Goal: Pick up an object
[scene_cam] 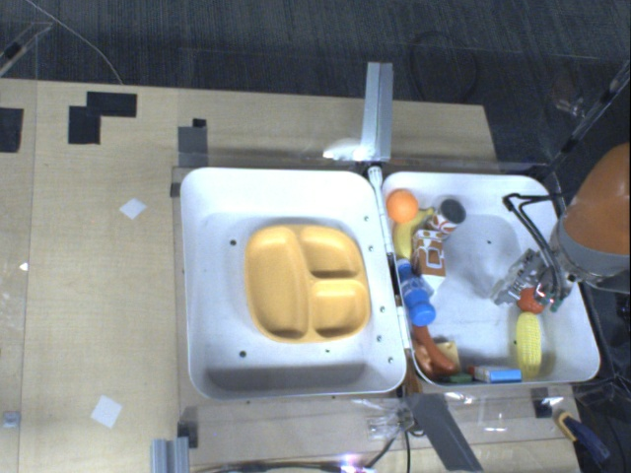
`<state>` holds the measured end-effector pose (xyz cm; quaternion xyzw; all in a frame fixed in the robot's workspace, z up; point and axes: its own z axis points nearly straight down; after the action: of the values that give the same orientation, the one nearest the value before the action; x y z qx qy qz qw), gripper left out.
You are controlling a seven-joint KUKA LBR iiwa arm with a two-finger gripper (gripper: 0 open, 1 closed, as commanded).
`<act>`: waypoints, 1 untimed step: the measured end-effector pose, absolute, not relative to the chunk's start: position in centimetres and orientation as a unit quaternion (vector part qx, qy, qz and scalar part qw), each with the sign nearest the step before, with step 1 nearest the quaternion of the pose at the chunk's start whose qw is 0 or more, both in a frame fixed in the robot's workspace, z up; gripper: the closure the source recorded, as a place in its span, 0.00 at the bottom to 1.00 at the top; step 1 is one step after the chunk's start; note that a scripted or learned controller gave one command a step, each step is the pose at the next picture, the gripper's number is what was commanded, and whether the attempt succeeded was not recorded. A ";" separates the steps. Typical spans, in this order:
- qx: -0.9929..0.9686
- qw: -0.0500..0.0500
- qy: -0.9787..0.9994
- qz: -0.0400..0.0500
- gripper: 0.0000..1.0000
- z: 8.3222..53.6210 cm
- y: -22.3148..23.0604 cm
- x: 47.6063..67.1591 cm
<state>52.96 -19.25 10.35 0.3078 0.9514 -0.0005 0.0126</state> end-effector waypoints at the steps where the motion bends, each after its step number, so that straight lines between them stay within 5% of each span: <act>1: 0.352 0.010 0.936 0.001 1.00 9.1 -20.5 49.7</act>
<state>49.74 -20.54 9.12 0.3524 0.9358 0.0013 0.0102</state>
